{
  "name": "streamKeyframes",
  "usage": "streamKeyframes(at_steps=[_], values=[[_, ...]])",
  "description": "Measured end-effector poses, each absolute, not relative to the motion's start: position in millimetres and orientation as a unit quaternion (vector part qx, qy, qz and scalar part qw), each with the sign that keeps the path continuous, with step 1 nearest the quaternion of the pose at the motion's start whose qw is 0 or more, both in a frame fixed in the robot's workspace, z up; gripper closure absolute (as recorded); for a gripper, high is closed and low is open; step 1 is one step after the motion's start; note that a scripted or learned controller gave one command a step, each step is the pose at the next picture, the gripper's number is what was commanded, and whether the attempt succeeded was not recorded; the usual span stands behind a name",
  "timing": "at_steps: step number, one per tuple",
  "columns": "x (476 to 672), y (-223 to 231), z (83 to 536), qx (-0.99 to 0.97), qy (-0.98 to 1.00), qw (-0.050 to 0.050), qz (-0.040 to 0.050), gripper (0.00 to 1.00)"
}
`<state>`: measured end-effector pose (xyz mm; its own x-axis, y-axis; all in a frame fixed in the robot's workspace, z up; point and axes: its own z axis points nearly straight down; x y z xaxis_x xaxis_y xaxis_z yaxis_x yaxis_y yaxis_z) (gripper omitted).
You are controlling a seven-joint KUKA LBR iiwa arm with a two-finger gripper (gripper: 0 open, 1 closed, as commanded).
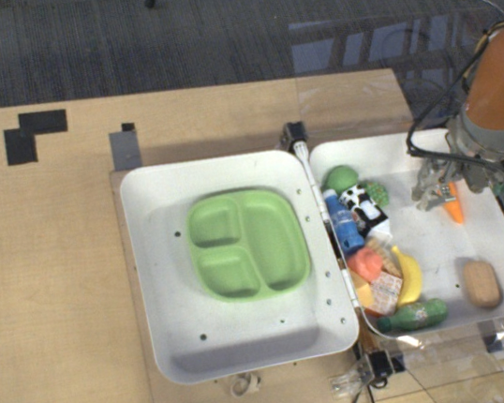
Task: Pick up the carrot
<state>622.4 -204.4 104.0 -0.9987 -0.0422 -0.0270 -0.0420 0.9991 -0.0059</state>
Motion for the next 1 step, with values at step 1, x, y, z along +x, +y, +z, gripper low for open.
streamKeyframes(at_steps=[1], values=[[622.1,-204.3,103.4,-0.021,1.000,0.013,-0.0025,0.00]])
